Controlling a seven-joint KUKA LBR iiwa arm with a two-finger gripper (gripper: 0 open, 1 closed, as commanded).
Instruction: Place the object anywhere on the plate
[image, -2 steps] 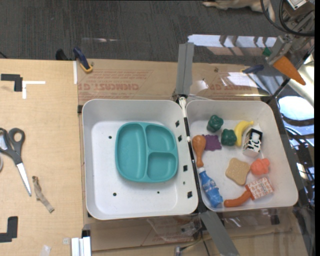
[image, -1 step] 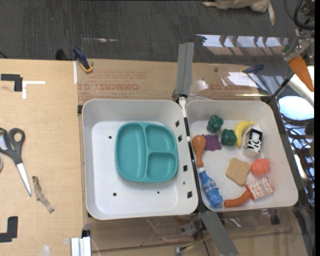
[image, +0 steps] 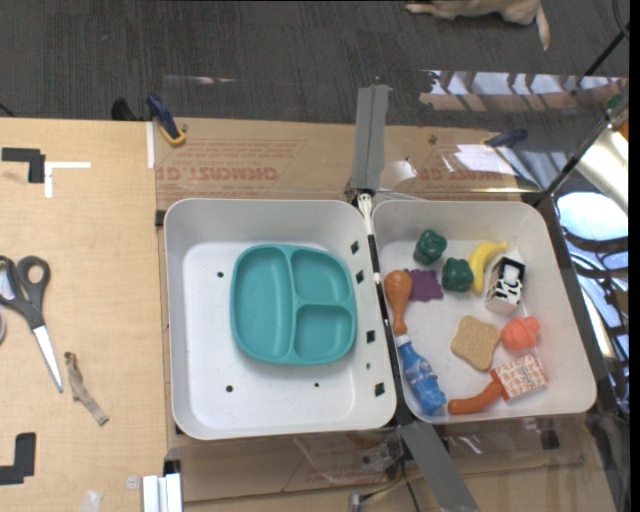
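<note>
Teal plate: a three-compartment plate (image: 294, 303) lies flat in the left bin (image: 190, 330), nothing on it.
Right bin: the right bin (image: 560, 300) holds a scatter of toy food, all of it apart from the plate.
Top of the pile: two dark green pieces (image: 431, 246) (image: 458, 274), a yellow banana (image: 487, 259) and a black-and-white carton (image: 508, 282) touching the banana.
Left side: a chicken drumstick (image: 398, 295) beside a purple piece (image: 425, 285), with a blue bottle (image: 419, 375) just below along the bin wall.
Lower right: a slice of bread (image: 475, 342), an orange-pink fruit (image: 520, 332), a red-patterned packet (image: 519, 377) and an orange sausage-shaped piece (image: 476, 399).
Gripper: fingers cannot be judged apart or together from this view.
Bench: scissors (image: 30, 310) lie on the wooden surface (image: 80, 240), well left of the bins.
</note>
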